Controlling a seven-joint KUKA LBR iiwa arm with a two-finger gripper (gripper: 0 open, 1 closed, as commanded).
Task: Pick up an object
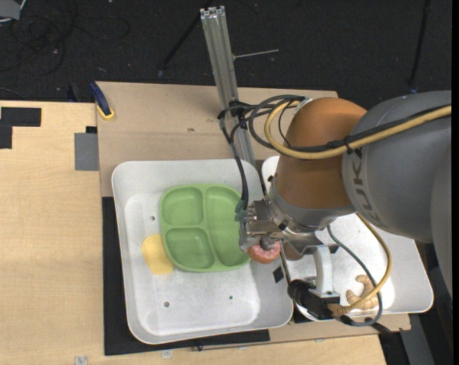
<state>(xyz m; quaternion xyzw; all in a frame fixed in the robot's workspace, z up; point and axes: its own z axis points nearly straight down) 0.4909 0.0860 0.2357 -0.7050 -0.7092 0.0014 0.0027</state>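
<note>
A green divided plate (199, 226) lies in the left bin (191, 310), with a yellow object (156, 254) touching its lower left corner. A small pinkish-red object (264, 253) sits at the plate's lower right corner, by the bin's right wall. My gripper (258, 234) hangs directly over that pinkish-red object, under the orange wrist band (320, 154). The arm's bulk hides how the gripper meets the object.
The right bin (400, 291) lies mostly under the arm; a tan curved object (362, 291) rests near its front edge. An aluminium post (225, 67) rises behind the bins. Black cables loop around the wrist. Wooden bench surface extends to the left.
</note>
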